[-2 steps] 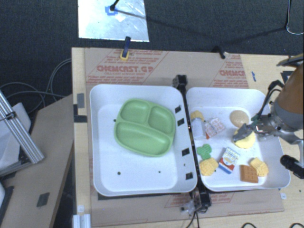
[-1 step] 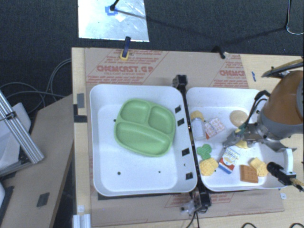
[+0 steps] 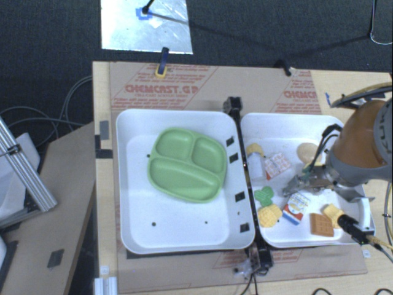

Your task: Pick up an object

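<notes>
The grey arm with its orange band (image 3: 367, 141) is running off the right edge, and it is covering part of the right-hand shallow white bin (image 3: 270, 123).

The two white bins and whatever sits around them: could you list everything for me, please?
Left bin: one, white, left half of the bench.
Divided plate: one, green, three compartments, in the left bin.
Right bin: one, white, beside the left bin.
Small toy pieces in the right bin: green one, yellow one, red-white-blue carton, tan waffle-like square, yellow lump, tan round one, red-and-white packet.
Board: one, brown with red print, under both bins.
Shiny sheet: one, silver, on the dark floor beyond the bench.
Arm: one, grey with orange band, over the right bin.
Pincer: one, dark, low among the toys.
</notes>
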Robot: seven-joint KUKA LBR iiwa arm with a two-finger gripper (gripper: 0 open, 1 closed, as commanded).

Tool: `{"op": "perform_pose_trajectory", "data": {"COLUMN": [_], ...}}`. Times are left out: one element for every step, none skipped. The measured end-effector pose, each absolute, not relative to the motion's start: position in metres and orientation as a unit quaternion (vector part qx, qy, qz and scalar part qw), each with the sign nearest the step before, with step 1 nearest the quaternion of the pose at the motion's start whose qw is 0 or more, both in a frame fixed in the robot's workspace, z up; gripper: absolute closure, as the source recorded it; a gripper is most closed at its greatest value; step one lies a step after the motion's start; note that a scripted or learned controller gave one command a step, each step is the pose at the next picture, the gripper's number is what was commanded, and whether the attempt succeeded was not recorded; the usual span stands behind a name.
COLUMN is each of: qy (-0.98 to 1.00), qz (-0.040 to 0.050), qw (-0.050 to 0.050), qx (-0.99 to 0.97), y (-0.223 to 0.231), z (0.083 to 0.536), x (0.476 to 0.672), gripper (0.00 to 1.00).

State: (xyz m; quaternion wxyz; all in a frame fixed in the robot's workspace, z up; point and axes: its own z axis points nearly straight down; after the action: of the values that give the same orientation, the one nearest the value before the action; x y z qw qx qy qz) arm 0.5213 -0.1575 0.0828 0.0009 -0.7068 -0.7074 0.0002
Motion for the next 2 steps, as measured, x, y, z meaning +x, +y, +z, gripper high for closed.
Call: {"op": "perform_pose_trajectory", "data": {"qy": [-0.707, -0.709], "qz": [-0.0008, -0.0019], "qw": [-0.001, -0.003], "qx": [-0.707, -0.705], "y": [-0.158, -0.153], "z": [0.095, 0.155], "x": [0.522, 0.531], "gripper": [1.0, 1.0]}}
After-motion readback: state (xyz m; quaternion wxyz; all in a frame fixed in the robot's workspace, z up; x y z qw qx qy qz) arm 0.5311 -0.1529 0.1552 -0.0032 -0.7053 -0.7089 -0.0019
